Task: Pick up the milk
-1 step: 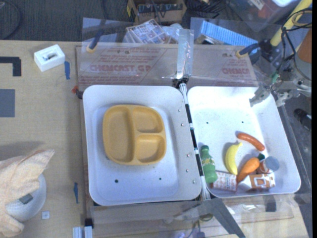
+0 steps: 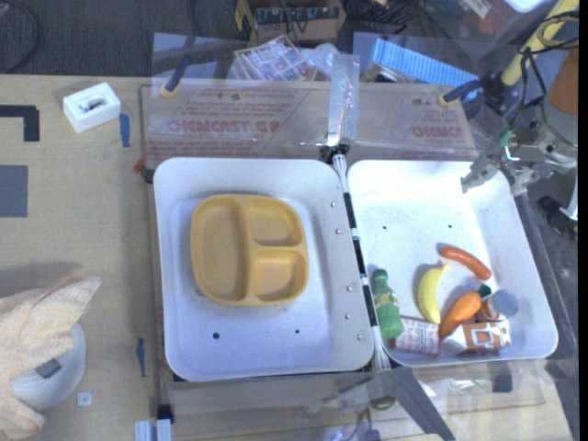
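Milk is the target, but the claw [image 2: 503, 165] is not near it: the claw hangs over the far right corner of the right bin [image 2: 404, 196], and I cannot tell how far it is open; nothing is seen in it. The milk carton [image 2: 484, 335] lies at the near right corner of this bin, just beside the carrot [image 2: 458, 312], with a banana [image 2: 430, 290], a sausage [image 2: 465, 261] and a green bottle [image 2: 383, 303] close by. I think the arm must travel toward the near edge, come down straight over the carton, and close across its narrow sides without pushing the carrot. The left bin [image 2: 175, 246] holds a yellow plate [image 2: 248, 248].
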